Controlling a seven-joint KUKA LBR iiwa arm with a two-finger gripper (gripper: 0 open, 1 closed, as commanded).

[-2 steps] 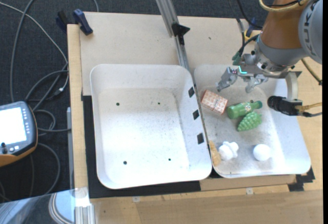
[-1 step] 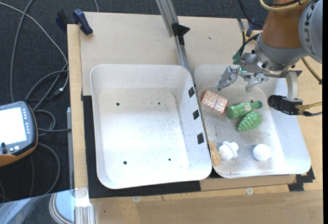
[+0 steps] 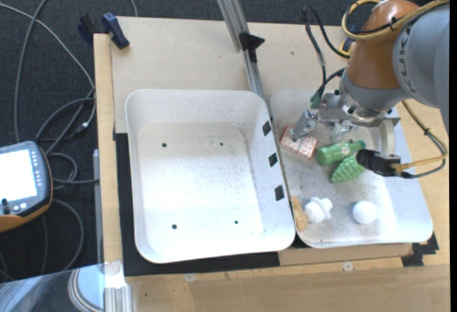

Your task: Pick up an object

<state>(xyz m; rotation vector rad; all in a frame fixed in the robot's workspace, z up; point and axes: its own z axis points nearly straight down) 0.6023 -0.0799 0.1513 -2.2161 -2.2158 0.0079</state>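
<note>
- The grey arm with the orange band (image 3: 378, 32) reaches in from the right and bends down over the right-hand shallow white bin (image 3: 414, 218).
- Its two-finger gripper (image 3: 308, 125) hangs low at the bin's upper left part, just above a small pink-and-white checked block (image 3: 298, 145).
- The jaws look slightly spread, with the block lying just below the tips rather than between them; the angle is poor, so contact with the block cannot be told for sure.
- The checked block lies close to the bin's left wall, tilted.
- A green rounded plastic piece (image 3: 334, 153) lies just to the right of the block, and a green ridged cone-like toy (image 3: 345, 170) touches it on its lower right side.
- A small white knobbed object (image 3: 318, 209) rests near the bin's front left corner.
- A white ball (image 3: 365, 213) sits to the right of it, apart from it, near the front wall.
- A black cable end with a yellow wire (image 3: 385, 163) runs from the arm over the green things.
- The left-hand shallow white bin (image 3: 143, 118) stands touching the right one along the middle divide.
</note>
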